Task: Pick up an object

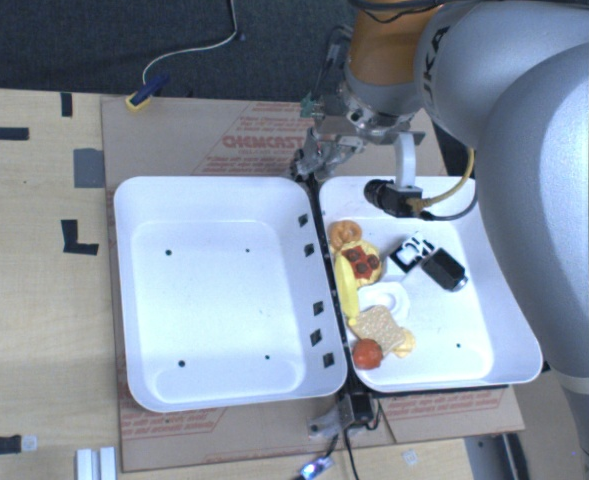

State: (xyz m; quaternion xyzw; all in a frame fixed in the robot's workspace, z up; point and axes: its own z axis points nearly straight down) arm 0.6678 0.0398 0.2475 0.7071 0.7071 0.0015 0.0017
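Gripper [314,160] over far rim between bins, jaw state unclear, toy food [359,278] and black object [444,268] in right bin [474,368]

Grey rounded arm [534,118], orange band [399,28] above wrist, black cables looped around it.

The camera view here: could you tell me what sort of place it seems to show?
Most likely a robotics lab's grasping test bench. A grey arm with an orange band reaches over two white bins set on cardboard, the right one holding toy food and a black tool; loose cables trail behind.
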